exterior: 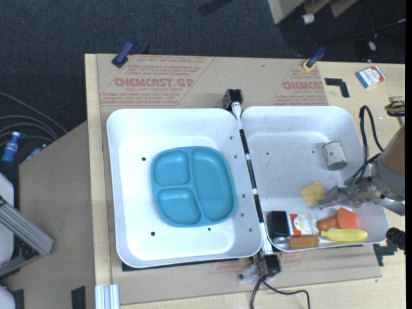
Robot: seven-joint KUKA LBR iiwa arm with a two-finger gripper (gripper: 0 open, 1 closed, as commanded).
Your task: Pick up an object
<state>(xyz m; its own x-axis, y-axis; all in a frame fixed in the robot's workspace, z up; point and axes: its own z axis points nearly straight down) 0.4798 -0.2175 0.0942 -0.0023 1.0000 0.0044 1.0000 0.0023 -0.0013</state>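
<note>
From the overhead camera I see the arm reaching in from the right over the right bin. Its gripper hangs low beside a yellow sponge-like block; I cannot tell how its fingers stand. Along that bin's near edge lie a black block, a red-and-white packet, a brown sausage-shaped piece, an orange piece and a banana. A small can lies apart, farther back. The left bin holds a blue divided plate. Both sit on the desk.
</note>
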